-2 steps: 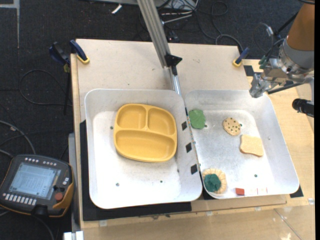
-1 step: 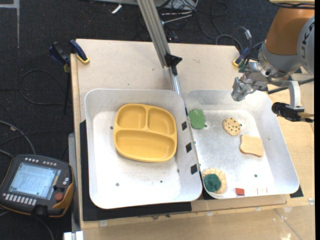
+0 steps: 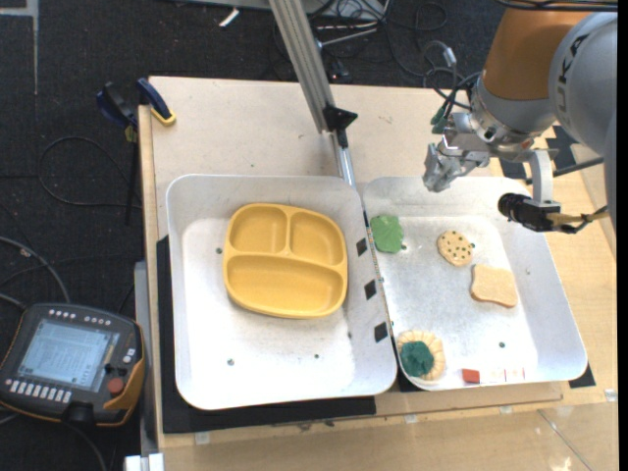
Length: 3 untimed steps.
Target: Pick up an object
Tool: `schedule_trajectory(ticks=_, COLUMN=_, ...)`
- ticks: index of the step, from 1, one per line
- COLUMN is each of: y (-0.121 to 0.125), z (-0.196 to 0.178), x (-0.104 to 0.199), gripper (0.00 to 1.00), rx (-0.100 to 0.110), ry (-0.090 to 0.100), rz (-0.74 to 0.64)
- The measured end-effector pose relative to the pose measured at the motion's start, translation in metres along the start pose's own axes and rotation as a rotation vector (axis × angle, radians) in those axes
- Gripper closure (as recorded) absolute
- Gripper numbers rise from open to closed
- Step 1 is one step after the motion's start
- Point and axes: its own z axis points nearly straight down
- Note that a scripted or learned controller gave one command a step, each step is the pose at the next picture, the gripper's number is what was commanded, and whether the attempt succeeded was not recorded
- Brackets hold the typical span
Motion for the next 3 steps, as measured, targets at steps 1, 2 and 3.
schedule_trajectory(ticks=1, y=0.003, z=-0.008, x=0.055, gripper=1.0, rx=0.0, ry=0.0, rz=0.0)
schedule_trajectory(ticks=2, y=-0.004, z=0.004, x=0.114, gripper=1.0, rx=0.004, ry=0.0, rz=0.0)
schedule_trajectory(ticks=3, y=-0.003, z=0.016, x=0.167, gripper=1.0, rx=0.004, ry=0.0, rz=0.0)
